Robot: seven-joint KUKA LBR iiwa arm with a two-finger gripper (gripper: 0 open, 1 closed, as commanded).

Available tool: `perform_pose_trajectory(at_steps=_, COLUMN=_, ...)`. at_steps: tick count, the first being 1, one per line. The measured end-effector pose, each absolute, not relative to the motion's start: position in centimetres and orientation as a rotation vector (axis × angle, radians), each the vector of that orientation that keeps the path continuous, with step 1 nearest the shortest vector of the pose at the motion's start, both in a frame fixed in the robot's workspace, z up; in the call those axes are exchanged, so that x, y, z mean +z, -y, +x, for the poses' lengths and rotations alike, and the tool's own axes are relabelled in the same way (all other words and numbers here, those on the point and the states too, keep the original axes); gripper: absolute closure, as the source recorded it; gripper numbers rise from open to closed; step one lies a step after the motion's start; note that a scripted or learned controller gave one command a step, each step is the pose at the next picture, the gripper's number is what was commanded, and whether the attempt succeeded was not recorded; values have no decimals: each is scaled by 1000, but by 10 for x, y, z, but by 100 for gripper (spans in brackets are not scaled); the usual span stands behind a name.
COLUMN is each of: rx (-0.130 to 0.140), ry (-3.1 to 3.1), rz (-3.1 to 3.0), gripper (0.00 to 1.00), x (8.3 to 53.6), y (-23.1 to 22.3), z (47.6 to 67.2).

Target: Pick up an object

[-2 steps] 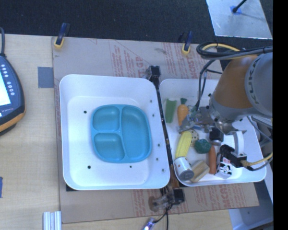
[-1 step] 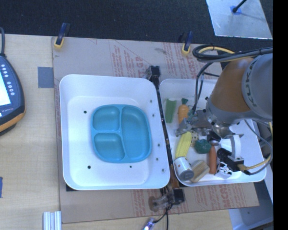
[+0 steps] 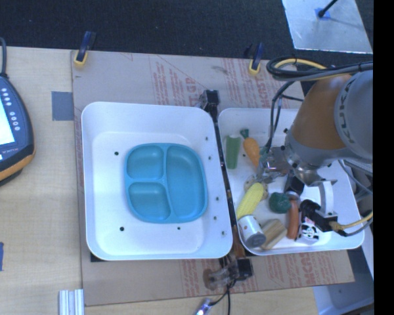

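Yellow corn (image 3: 249, 199) lies in my right bin (image 3: 354, 241), close to its left wall, tilted with its top end pointing toward my gripper (image 3: 276, 169). My gripper hangs just above and to the right of the corn's upper end; whether it touches the corn I cannot tell, and my wrist hides the jaws, so I cannot tell their state either. An orange carrot (image 3: 251, 149) sits just left of the gripper, with a green stick (image 3: 232, 151) upright beside it along the bin wall. Right of the corn rests a dark green lump (image 3: 279, 203), and next to that a red-orange sausage (image 3: 293, 220). Below the corn lie a silver can (image 3: 250, 230) and a tan wooden block (image 3: 272, 233), touching each other near the front rim. My left bin (image 3: 98, 176) holds a blue divided plate (image 3: 165, 182) at its centre. A tablet controller (image 3: 3, 126) rests on the bench at far left, well apart from both bins.
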State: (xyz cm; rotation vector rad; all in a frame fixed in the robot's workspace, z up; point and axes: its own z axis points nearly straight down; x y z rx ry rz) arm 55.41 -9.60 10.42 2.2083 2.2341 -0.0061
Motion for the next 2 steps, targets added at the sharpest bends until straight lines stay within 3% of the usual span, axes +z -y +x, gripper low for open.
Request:
perform_pose_trajectory(at_steps=1, rx=-6, ry=-2234, rz=2209, gripper=0, x=104, y=96, z=554)
perform_pose_trajectory(at_steps=2, rx=-4, ry=-2227, rz=2220, gripper=0, x=92, y=93, z=610)
